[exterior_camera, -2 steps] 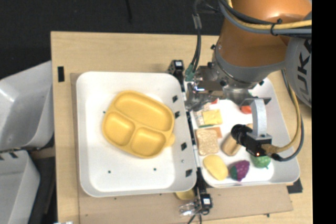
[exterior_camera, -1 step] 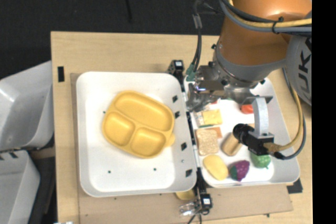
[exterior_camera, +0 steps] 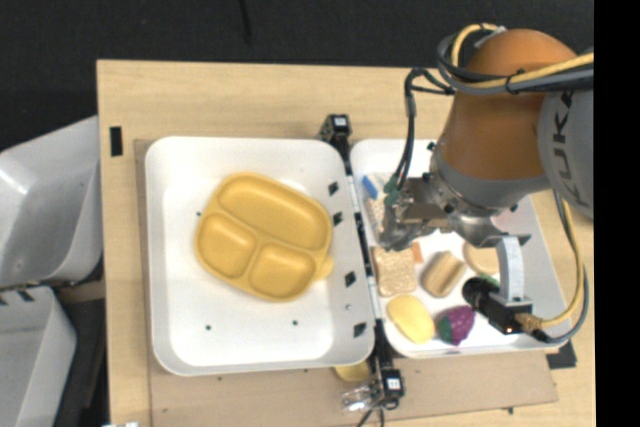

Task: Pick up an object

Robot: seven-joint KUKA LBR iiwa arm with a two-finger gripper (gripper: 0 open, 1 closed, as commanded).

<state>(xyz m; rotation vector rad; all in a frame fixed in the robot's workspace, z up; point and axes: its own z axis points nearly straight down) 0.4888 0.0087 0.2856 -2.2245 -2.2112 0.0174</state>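
My gripper [exterior_camera: 397, 227] reaches down into the right bin [exterior_camera: 370, 158] near its left wall, just above a tan textured cracker-like piece [exterior_camera: 394, 270]. Beside that piece lie a beige bread-roll shape [exterior_camera: 441, 273], a yellow lemon [exterior_camera: 410, 318] and a purple grape bunch [exterior_camera: 457, 323]. A small blue item [exterior_camera: 370, 186] sits behind the gripper. The arm's orange band [exterior_camera: 500, 105] covers much of the bin.
The left bin [exterior_camera: 175, 315] holds a yellow three-compartment tray [exterior_camera: 262, 235]. Black clips line the divider between the bins [exterior_camera: 352, 245]. A black and white fitting with cable [exterior_camera: 500, 300] hangs at the right bin's front. Wooden bench edge [exterior_camera: 120, 95] surrounds both bins.
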